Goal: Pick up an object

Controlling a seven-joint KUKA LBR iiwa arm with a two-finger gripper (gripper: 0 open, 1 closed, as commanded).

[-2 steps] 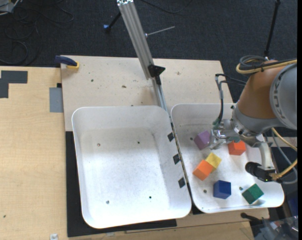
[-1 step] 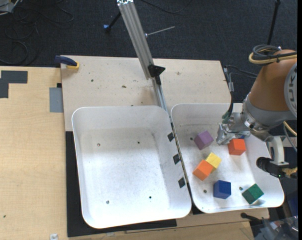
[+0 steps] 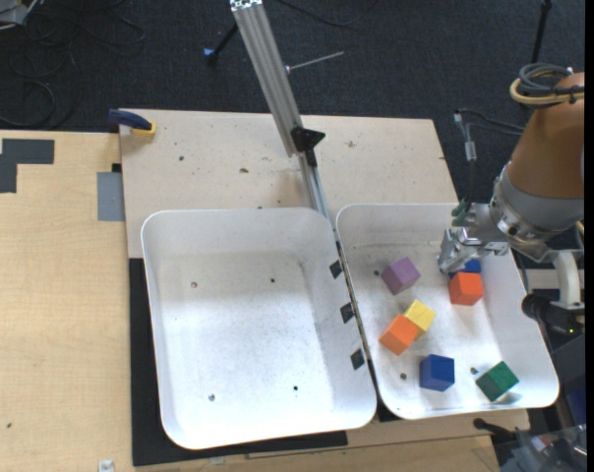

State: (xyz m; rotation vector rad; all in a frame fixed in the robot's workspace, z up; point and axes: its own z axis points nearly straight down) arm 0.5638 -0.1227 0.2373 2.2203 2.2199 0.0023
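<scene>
The right bin [image 3: 533,347] holds several small blocks: a purple cube [image 3: 401,274], a yellow cube [image 3: 421,315] touching an orange cube [image 3: 399,334], a blue cube [image 3: 437,372], a green cube [image 3: 497,381] and a red-orange cube [image 3: 465,288]. My gripper [image 3: 460,256] hangs low over the bin's far right part, just above and left of the red-orange cube. A small blue piece [image 3: 473,265] peeks out between the gripper and that cube. From this angle nothing can be seen held in the gripper.
The left bin [image 3: 179,264] lies beside the right one, with a black-clipped divider [image 3: 342,293] between them. A slanted aluminium pole [image 3: 272,77] rises behind the bins. The orange wrist band [image 3: 553,155] looms at the right.
</scene>
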